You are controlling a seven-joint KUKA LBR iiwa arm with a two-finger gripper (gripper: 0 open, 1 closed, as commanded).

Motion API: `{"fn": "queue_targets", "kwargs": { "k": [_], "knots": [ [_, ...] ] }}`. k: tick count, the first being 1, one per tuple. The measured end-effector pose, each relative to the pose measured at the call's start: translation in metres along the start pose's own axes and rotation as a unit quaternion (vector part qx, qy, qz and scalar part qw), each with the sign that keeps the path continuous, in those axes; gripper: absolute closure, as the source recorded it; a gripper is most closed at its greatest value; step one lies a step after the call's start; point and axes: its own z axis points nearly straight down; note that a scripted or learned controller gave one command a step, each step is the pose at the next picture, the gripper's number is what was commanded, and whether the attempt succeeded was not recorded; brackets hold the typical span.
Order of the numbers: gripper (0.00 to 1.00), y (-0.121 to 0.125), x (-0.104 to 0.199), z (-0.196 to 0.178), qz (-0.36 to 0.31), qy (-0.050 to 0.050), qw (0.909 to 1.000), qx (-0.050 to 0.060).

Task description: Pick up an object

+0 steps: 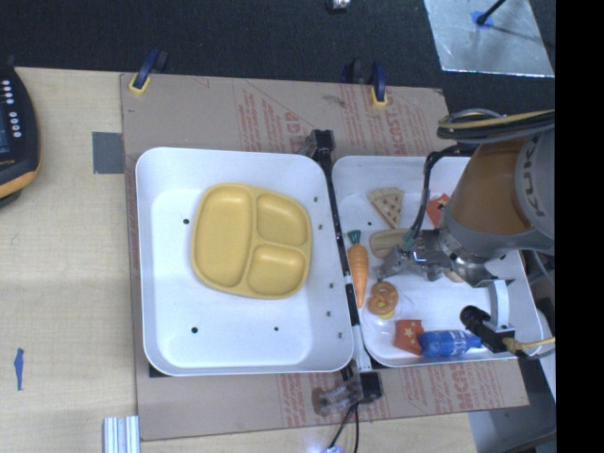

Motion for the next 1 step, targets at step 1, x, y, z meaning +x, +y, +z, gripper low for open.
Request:
{"fn": "queue_targets", "kwargs": {
  "k": [1],
  "knots": [
    [0.00, 0.0718, -0.0311, -0.0097, -0.003, -0.002, 0.9999, -0.010]
  ]
}}
